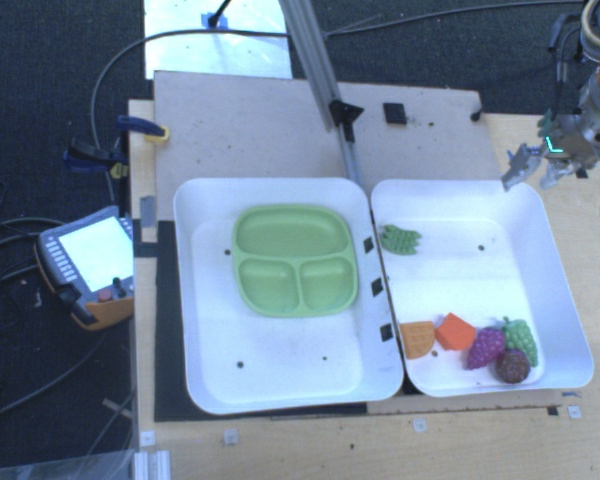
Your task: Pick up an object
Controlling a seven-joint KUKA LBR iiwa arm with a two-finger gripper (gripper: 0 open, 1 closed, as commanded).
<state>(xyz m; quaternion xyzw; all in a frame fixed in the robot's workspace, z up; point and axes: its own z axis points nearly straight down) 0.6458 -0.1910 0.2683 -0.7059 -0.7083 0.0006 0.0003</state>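
My gripper (536,168) hangs at the far right, just beyond the back right corner of the right bin (480,208), with its two fingers spread apart and nothing between them. In that bin a small green bumpy piece (400,239) lies near the left wall. Along the front lie an orange flat piece (417,339), a red-orange block (457,332), a purple grape bunch (486,346), a green grape bunch (521,337) and a dark round fruit (512,367).
The left bin (205,368) holds a green divided plate (295,273). A slanted metal pole (315,53) crosses the back board. A teach pendant (88,263) and cables lie on the floor to the left.
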